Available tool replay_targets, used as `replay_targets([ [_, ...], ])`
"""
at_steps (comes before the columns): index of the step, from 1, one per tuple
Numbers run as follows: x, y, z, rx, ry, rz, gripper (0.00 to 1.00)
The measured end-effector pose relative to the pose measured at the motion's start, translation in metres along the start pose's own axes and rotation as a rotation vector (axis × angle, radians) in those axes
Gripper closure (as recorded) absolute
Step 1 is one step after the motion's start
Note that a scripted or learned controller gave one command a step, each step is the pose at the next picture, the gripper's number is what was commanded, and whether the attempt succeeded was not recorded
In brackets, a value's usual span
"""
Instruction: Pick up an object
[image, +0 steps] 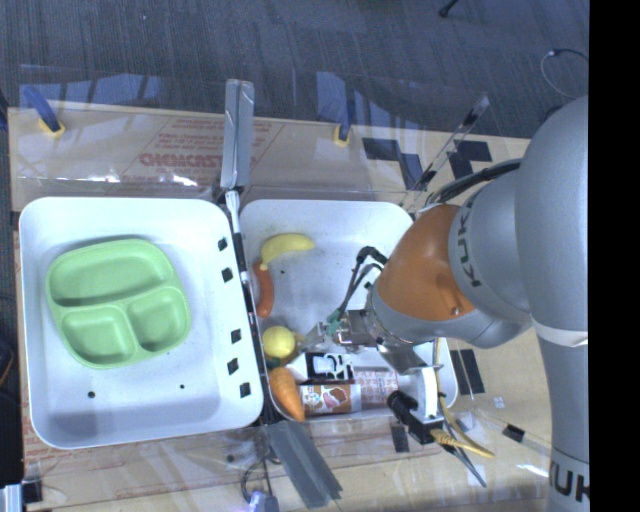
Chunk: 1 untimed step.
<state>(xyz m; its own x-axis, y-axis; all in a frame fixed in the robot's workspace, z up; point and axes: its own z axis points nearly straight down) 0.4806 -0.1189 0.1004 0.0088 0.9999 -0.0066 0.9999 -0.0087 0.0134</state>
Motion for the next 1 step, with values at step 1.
replay_targets([
  [1, -0.0110, 0.1014, 0.0107, 0.015, 0.008, -0.150, 0.00],
])
